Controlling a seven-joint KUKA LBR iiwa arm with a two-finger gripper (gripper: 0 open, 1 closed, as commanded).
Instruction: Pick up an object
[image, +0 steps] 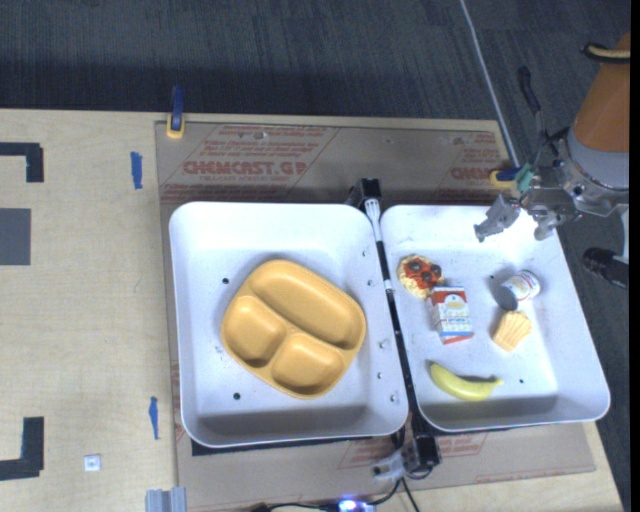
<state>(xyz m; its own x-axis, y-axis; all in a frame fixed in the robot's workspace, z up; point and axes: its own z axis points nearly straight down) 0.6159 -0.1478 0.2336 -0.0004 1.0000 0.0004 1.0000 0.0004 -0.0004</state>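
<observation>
Glossy yellow plastic on the divided tray (291, 326), smooth, inside a white matt-looking plastic left bin (195, 300). Beside that tray: printed cardboard on the small carton (452, 313), smooth plastic sheen on the banana (463, 382). Pale wood-grain bench (80, 330), matt.

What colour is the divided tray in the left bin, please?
Mustard yellow; the divided tray shows in the camera view.

arm (608, 120): orange band | grey wrist | end effector (517, 220): grey metal fingers
</observation>
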